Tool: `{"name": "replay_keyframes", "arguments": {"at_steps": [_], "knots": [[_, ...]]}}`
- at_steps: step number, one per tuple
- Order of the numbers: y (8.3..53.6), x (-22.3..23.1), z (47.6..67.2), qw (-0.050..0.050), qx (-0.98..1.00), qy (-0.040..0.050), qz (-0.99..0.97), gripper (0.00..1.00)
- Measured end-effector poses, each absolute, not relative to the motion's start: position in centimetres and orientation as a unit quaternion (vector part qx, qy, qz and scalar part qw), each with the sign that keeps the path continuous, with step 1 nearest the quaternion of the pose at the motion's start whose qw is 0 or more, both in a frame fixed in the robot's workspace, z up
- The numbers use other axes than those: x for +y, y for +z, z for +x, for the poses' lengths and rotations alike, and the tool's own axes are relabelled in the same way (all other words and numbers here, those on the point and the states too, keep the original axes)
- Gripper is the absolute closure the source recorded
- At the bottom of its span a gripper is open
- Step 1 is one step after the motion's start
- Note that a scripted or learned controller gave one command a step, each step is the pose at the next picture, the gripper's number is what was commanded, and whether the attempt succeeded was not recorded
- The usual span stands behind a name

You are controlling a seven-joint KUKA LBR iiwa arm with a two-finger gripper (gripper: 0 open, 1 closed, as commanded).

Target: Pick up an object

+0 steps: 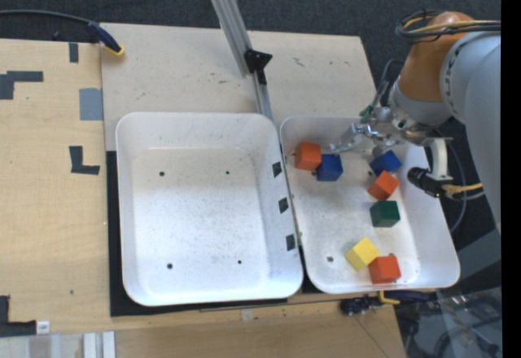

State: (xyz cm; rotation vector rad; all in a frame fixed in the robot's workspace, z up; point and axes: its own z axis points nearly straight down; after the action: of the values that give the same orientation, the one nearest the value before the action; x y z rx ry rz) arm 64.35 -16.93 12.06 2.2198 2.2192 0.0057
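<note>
Near right bin far rim: end effector, state unclear; orange cube beside.

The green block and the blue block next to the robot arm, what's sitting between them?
In the camera view, an orange block lies between the green block and the blue block, in the right bin.

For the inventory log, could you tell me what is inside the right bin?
Seven blocks lie in the right bin: three orange, two blue, one green, one yellow. The gripper reaches in above them and may cover part of the far corner.
</note>
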Motion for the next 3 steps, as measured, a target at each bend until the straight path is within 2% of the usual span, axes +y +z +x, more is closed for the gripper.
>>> {"name": "replay_keyframes", "arguments": {"at_steps": [1,2,3], "knots": [[9.2,-16.8,64.4,0.001,0.708,-0.0001,0.706,0.00],[10.2,-16.7,64.4,0.000,0.708,-0.0005,0.706,1.00],[16.2,-16.7,63.7,0.002,0.707,0.0010,0.707,1.00]]}}
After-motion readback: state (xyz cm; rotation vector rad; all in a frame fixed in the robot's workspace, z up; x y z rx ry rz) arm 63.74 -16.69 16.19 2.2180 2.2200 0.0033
